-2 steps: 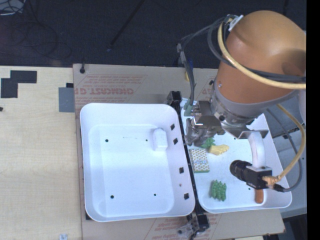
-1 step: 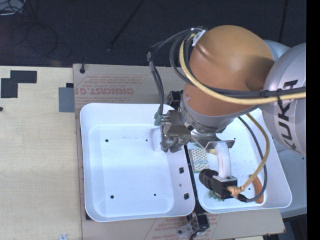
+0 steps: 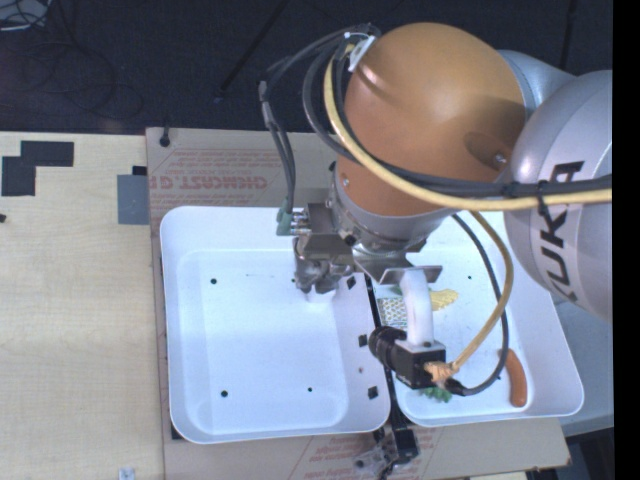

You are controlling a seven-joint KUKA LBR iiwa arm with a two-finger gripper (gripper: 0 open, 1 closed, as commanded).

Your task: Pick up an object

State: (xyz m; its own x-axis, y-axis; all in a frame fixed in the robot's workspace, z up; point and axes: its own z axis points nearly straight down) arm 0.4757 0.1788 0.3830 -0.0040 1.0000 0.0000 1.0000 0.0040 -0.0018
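Arm: grey KUKA iiwa with an orange section above the wrist; it reaches in from the right and hangs over the middle of the bench, covering the far part of the right bin.
Gripper: sits below the orange section, over the far right corner of the left bin, close to the divide between the two bins. Its body is dark metal and is seen from above.
Gripper state: cannot be told; the tips are hidden from this angle, and no object is seen in its grasp.
Cables: black and yellow lines loop around the orange section; one yellow line and one black line run down toward the near edge of the right bin.
Left bin: shallow, white, with a few small dark dots on its floor.
Right bin: shallow, white, just beside the left bin, partly hidden by the arm.
Orange sausage-shaped object: lies in the right bin near its right wall, toward the near side, well apart from the gripper.
Yellow object: lies in the right bin, partly hidden under the arm.
Green object: small, at the near edge of the right bin, partly covered by a black fitting.
Bench: light wood surface to the left of the bins.
Cardboard sheet: lies under both bins, with red print at its far edge.
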